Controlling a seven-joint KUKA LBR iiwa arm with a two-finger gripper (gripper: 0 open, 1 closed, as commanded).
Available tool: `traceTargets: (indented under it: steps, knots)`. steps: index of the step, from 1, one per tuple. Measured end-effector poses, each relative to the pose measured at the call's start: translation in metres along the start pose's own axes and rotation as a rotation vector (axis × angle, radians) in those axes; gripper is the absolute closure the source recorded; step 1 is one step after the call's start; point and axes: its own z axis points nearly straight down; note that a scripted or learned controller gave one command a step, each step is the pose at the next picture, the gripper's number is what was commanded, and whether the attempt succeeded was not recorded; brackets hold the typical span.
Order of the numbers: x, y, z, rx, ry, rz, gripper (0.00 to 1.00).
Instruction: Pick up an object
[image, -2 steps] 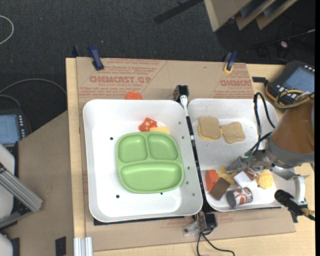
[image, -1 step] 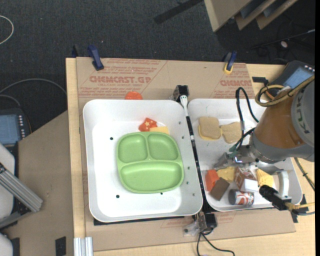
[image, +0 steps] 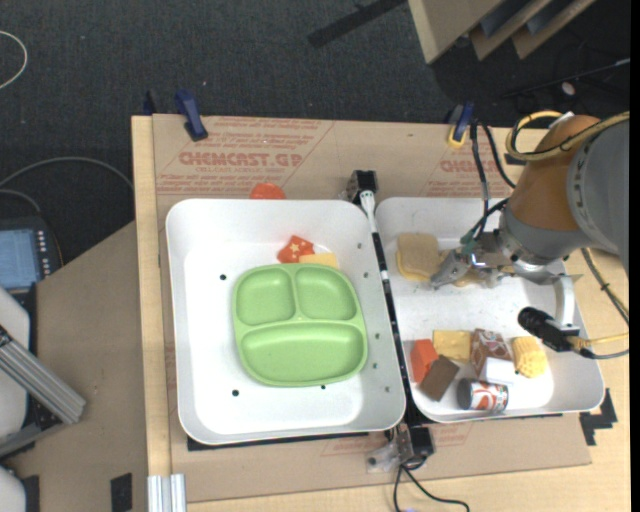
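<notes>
end effector (image: 452, 272): low in the upper part of the right shallow white bin (image: 575, 392), tip pointing toward the divider between the bins.
grip state: cannot tell from this angle whether it is released or clenched. Nothing visibly gripped.
nearest item: flat tan bread-like slice (image: 416, 256), just beside the tip, lying flat on the bin floor. Touching or barely apart, cannot tell.
likely target: that slice, judged on proximity only.
rest of right bin: cluster along the near edge, well apart from the end effector. It holds a red-orange block (image: 424, 353), pale yellow wedge (image: 452, 344), dark brown block (image: 438, 377), brown-and-white packet (image: 489, 347), yellow corn cob (image: 528, 357) and red-and-white can (image: 487, 397) on its side.
left bin: left shallow white bin (image: 195, 300) with a green three-compartment plastic plate (image: 298, 323) in the middle. A small red piece (image: 296, 249) and a pale yellow piece (image: 321, 261) sit at the plate's far rim.
tabletop: brown printed board (image: 300, 150) under both bins.
done: approach looks complete, end effector down at item level.
left: secure a grip, lift clear of the bin. No object is off the floor yet.
risk: the slice is thin and flat, so probably hard to get under.
</notes>
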Motion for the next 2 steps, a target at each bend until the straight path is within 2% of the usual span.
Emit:
traceTargets:
  steps: [1,2]
  knots:
    - [0.038,0.052,0.001,0.003,0.003,-0.003,0.00]
    - [0.036,0.050,-0.010,0.004,0.001,0.000,1.00]
